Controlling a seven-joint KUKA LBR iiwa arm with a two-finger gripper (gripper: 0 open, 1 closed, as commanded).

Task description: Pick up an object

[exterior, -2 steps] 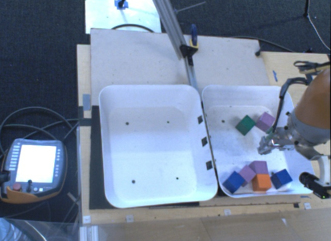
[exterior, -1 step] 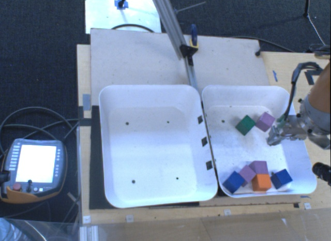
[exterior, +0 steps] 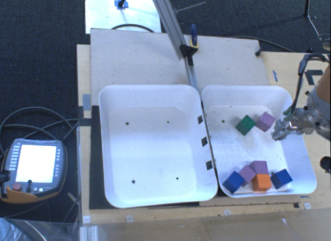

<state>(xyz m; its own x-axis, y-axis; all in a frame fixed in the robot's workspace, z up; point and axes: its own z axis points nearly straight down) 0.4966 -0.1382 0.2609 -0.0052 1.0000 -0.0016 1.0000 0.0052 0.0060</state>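
Seven blocks are counted in the right bin (exterior: pixel 305 180) — three purple, two blue, one green, one orange. The purple block (exterior: pixel 266 121) lies just left of the gripper (exterior: pixel 280 133), the green block (exterior: pixel 245 125) beyond it. The finger opening cannot be told. The bins rest on a pale bench (exterior: pixel 139 59) over dark carpet.
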